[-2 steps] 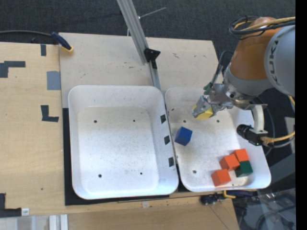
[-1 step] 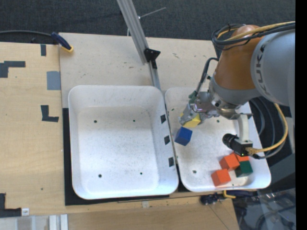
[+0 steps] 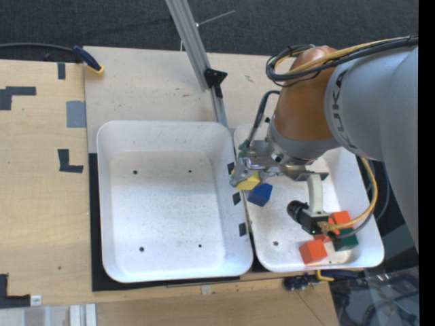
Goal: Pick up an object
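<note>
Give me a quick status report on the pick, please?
Gripper over right bin's left edge, yellow block at its tip, grasp unconfirmed. Blue block just beside. Orange block and green block lie clear.

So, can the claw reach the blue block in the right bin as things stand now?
Probably yes. The blue block lies uncovered in the right bin, just beside the claw. Only a yellow block touches it on the claw's side, which might get in the way.
</note>
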`<state>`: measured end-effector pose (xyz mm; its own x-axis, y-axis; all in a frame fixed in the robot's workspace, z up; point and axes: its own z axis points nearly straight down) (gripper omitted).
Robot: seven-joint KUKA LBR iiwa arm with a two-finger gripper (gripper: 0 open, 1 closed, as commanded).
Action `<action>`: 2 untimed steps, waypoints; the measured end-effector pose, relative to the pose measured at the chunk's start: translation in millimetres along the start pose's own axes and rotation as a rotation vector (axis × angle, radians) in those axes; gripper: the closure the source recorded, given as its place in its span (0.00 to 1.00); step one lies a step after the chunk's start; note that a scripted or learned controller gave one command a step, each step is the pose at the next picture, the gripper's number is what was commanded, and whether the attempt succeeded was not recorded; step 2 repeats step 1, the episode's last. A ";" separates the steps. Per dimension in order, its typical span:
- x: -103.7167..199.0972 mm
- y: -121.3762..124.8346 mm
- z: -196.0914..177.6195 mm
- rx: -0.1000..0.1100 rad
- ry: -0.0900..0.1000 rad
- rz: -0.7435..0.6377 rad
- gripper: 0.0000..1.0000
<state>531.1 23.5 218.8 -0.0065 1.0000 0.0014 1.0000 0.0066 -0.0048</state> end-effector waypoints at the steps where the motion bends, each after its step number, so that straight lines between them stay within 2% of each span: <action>1: 54.2 -18.6 -11.6 -0.001 0.001 -0.002 1.00; 2: 54.2 -18.6 -11.6 -0.001 0.001 -0.002 1.00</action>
